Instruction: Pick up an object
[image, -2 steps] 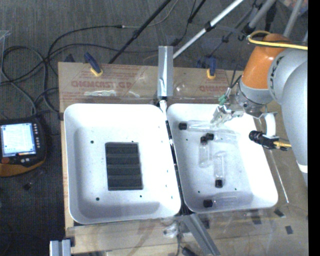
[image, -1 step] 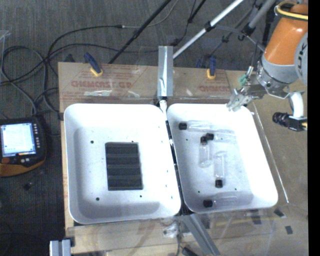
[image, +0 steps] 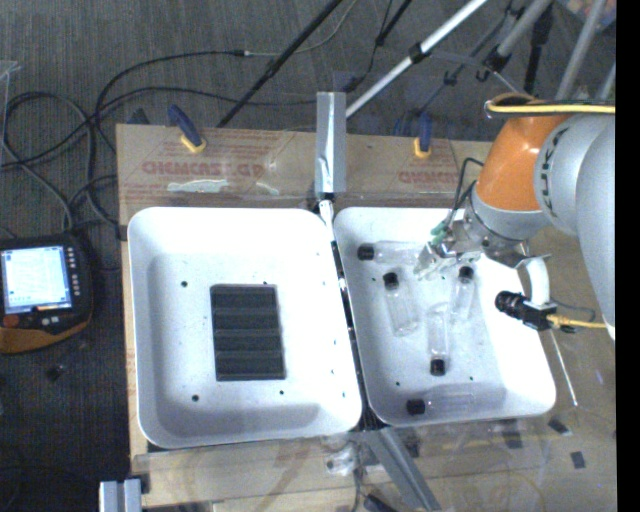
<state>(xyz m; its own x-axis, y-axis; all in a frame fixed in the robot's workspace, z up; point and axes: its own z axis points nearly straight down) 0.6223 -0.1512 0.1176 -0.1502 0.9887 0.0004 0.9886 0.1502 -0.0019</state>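
You should lower the two-finger gripper (image: 447, 250), whose grasp I cannot tell from here, slowly onto one clear plastic vial with a black cap (image: 438, 346) lying in the right shallow white bin (image: 530, 395), avoiding its neighbours.

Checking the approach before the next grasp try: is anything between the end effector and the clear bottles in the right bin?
Nothing visible blocks it. The end effector hangs over the right bin, directly above the clear bottles lying loosely clustered on its floor.
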